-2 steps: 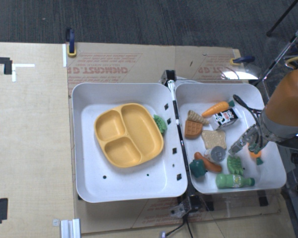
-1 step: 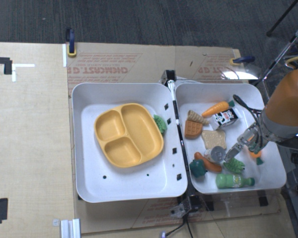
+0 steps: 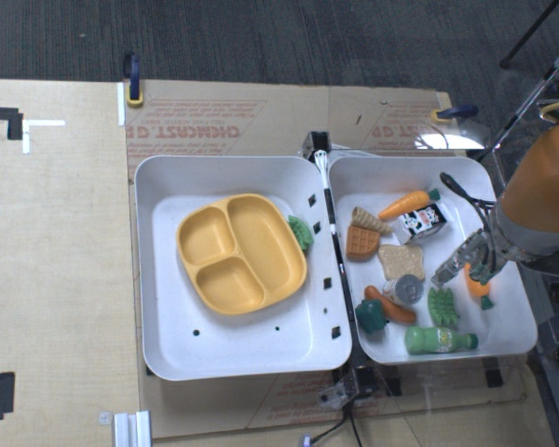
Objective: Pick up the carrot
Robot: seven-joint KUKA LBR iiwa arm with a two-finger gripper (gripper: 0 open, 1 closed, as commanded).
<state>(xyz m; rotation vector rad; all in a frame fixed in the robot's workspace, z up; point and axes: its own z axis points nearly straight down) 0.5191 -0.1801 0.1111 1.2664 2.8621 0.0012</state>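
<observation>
- Lower right of frame: one green plastic bottle lying on its side along the near wall of the right shallow white bin.
- Just above: one green ridged toy piece, one dark-green round toy, one orange-red sausage-like piece, one grey round lid.
- Right edge, mid-height: one grey two-finger gripper above the right bin, a small orange and green piece at its tips; open or closed, cannot tell.
- Centre of right bin: one tan bread slice, one brown waffle, one brown cone, one black-and-white carton.
- Upper part of right bin: one orange carrot with green top, lying free, well apart from the gripper.
- Left white bin: one yellow three-section plate, one green leafy toy touching its right rim.
</observation>
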